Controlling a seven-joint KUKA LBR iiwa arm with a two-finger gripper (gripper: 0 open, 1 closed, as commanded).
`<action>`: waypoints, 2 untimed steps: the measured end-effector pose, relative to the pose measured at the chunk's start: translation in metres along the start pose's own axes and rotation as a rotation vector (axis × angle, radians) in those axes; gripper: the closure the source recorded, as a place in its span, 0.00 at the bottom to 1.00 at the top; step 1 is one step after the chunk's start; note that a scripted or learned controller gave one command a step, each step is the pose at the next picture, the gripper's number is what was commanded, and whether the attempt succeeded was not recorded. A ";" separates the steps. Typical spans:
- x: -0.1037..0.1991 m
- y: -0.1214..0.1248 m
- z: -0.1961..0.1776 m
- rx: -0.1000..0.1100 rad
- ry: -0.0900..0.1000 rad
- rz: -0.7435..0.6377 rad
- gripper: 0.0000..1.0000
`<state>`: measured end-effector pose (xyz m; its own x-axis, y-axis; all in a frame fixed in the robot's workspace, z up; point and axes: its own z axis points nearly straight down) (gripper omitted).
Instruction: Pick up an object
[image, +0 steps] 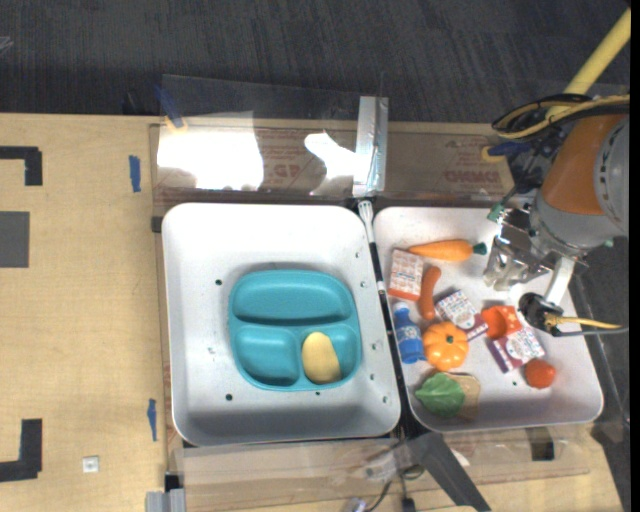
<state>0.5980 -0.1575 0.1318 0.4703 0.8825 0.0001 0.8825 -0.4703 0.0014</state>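
Two white bins sit side by side on the desk (70, 300). The left bin (190, 330) holds a teal tray (290, 305) with a yellow potato (320, 357) in its lower right compartment. The right bin (580, 395) carries a clutter of toy food: a carrot (440, 251), an orange pumpkin (445, 345), a green leafy piece (440, 393) and a small red tomato (539, 374). My tool (510, 268) hangs over the right bin's upper part, just right of the carrot; whether it is clenched or released, I cannot tell.
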 end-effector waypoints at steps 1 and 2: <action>0.000 0.000 0.001 0.001 -0.001 0.000 0.00; -0.042 -0.060 0.034 -0.032 0.008 -0.122 0.00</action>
<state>0.5251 -0.1665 0.0975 0.3590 0.9333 0.0056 0.9327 -0.3590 0.0337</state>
